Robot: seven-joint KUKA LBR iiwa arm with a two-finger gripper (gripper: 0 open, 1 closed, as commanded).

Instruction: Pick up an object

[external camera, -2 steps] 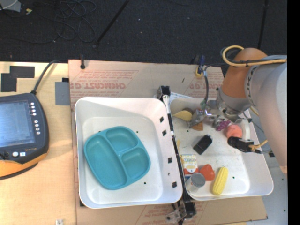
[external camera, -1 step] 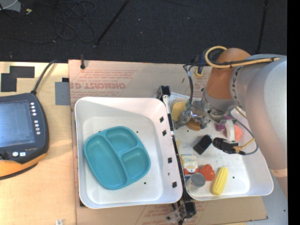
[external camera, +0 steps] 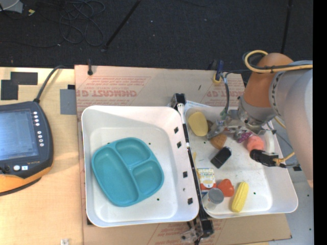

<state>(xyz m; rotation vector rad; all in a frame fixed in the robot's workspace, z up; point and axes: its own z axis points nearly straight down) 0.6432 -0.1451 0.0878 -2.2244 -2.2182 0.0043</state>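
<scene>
Camera view: claw (external camera: 231, 129) sits low in the right white bin (external camera: 286, 200), over a small brown block (external camera: 218, 140) beside the yellow rounded lump (external camera: 197, 123); how it is set, cannot tell (wrist hides it). Nothing visibly lifted, so the pick looks not yet done. Black block (external camera: 220, 157) and yellow toy corn (external camera: 239, 196) lie nearby. Teal divided plate (external camera: 127, 171) sits in the left bin.

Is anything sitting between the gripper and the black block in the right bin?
Nothing visible does. The gripper hangs in the right bin, with a brown piece by its tip; the black block lies just below that, with bare white floor around it.
</scene>
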